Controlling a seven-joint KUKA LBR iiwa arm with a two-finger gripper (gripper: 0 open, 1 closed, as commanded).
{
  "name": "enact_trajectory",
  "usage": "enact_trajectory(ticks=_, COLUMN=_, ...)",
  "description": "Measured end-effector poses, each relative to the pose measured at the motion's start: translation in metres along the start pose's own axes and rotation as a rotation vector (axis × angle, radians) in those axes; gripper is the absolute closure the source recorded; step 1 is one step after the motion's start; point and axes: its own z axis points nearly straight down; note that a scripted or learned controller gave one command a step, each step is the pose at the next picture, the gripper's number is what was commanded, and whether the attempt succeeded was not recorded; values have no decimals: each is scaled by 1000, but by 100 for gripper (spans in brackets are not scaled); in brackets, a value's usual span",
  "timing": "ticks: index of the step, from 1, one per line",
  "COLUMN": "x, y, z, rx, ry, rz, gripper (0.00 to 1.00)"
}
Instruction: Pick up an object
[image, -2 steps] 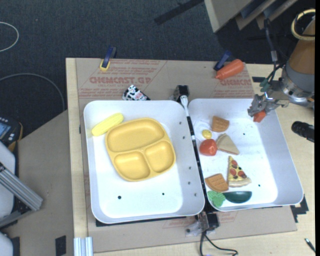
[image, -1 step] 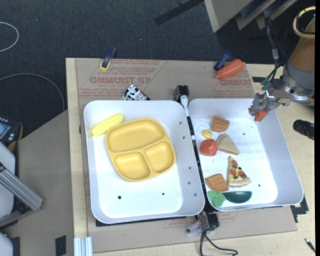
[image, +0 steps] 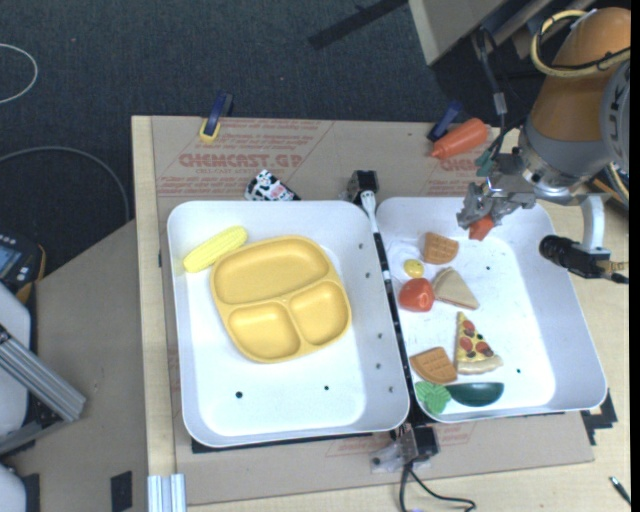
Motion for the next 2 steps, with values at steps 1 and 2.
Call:
enact_trajectory(ticks=1, x=62, y=19, z=-12, rx=-7, ry=0, rz=-2, gripper=100)
enact_trajectory(ticks=2, x=59, y=17, z=-18, rx=-6, ry=-2, rz=4, gripper=100)
